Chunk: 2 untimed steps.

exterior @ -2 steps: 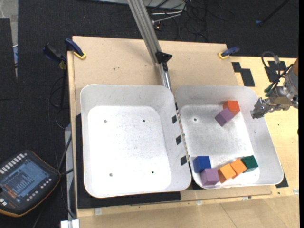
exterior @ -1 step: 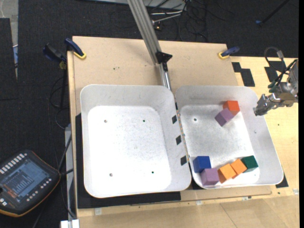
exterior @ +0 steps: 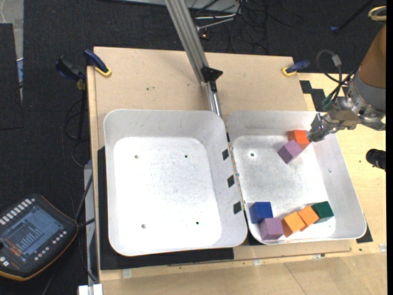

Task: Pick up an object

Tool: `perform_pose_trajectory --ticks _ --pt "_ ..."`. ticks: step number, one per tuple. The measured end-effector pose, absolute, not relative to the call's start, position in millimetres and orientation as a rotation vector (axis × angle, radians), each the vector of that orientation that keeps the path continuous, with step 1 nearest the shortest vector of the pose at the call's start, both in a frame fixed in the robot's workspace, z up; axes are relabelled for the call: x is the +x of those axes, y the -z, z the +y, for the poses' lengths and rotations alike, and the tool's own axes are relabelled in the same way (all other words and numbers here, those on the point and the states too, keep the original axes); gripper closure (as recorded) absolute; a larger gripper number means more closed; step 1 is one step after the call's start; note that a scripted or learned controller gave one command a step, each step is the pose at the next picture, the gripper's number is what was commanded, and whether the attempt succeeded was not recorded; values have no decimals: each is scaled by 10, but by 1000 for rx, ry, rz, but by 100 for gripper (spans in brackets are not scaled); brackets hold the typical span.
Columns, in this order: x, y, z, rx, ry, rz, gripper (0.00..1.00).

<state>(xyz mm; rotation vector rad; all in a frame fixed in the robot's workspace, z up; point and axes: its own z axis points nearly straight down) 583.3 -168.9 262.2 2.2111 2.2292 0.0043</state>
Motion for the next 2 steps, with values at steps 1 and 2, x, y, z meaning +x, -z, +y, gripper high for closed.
perform_pose_trajectory --ticks 1,2 --pt "5955 -2478 -1140 2214 -1 2232 100" --pt "6099 -2351 -639 2213 0 2231 100"
